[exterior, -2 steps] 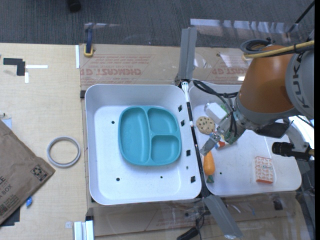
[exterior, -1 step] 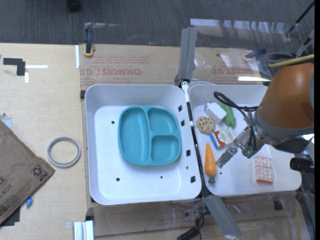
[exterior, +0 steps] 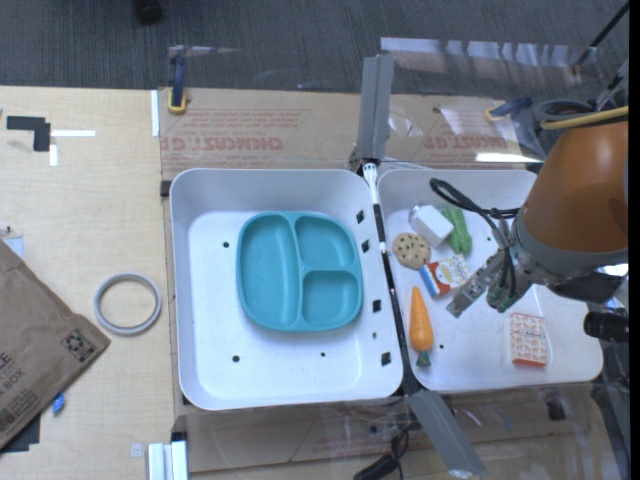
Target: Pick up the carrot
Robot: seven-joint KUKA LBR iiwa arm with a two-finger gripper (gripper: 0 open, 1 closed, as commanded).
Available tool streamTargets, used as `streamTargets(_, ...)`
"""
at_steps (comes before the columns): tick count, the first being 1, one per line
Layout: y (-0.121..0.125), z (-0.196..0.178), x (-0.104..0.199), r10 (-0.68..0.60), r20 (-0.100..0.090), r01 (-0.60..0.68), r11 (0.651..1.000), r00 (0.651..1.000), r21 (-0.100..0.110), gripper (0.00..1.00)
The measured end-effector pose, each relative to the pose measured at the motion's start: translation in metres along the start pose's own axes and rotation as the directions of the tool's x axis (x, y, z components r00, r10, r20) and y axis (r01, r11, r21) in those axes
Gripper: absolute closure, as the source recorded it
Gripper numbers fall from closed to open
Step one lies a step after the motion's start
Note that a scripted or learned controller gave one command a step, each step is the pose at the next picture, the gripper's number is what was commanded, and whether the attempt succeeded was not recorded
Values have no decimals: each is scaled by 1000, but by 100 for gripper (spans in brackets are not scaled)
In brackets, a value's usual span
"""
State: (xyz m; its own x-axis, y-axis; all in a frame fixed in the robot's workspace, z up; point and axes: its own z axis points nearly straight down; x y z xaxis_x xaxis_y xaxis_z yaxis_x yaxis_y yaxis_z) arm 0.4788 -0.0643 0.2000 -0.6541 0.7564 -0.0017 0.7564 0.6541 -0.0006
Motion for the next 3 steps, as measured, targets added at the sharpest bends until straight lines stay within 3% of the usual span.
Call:
streamTargets(1, 0, 0, 0, 0, 0, 0, 1000, 1000, 0, 0)
streamTargets(2, 22, 9, 26, -30, -2, 30, 1000, 1000, 0, 0)
streamTargets(3, -12, 80, -38, -131, -2, 131, 991, 991, 0, 0)
